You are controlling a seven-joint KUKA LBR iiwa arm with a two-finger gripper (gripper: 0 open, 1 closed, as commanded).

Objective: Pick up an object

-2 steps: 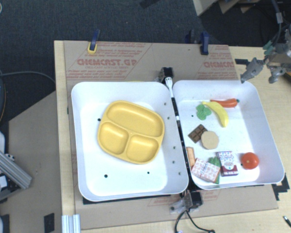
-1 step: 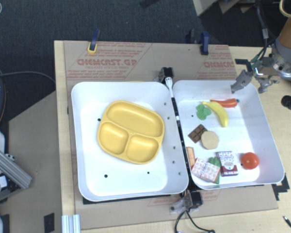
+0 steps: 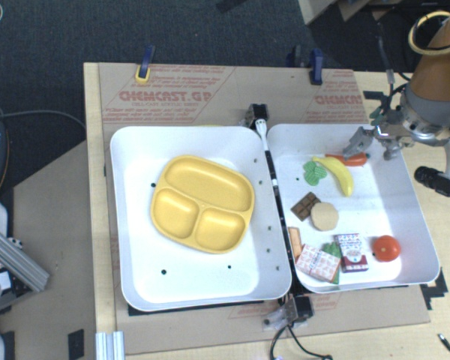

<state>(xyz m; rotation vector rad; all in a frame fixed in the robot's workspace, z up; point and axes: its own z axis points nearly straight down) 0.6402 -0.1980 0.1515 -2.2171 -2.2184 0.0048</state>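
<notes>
I see the left white bin [image 3: 135,201] holding a yellow three-compartment plate [image 3: 202,203], lying flat near its middle. Both bins sit on a brown board [image 3: 210,92] printed with red lettering, pinned at its far edge by a yellow clamp [image 3: 144,70] and a blue clamp [image 3: 316,66].
</notes>
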